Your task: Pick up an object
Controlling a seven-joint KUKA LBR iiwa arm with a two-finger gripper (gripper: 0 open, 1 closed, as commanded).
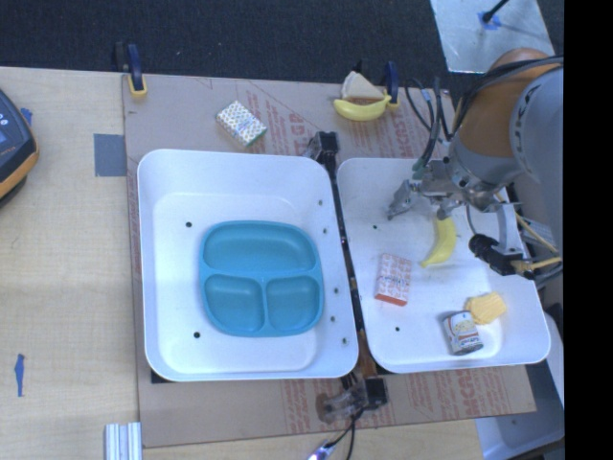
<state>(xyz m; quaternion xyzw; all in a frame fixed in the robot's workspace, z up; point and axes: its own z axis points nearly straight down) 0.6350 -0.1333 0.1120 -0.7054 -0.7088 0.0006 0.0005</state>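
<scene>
At 5 o'clock in my right bin [383, 353] sits a small can [464, 333]. I judge the pick unfinished: my gripper [443, 209] hangs at the banana [442, 242], its upper tip apparently between spread fingers, nothing lifted.

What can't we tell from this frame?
- Gripper: finger state unclear, wrist hardware covers it from above.
- Banana: top end hidden under the gripper, contact unclear.
- Small packet and can: label print too small to read.
- Arm: cut off at the right edge.
</scene>
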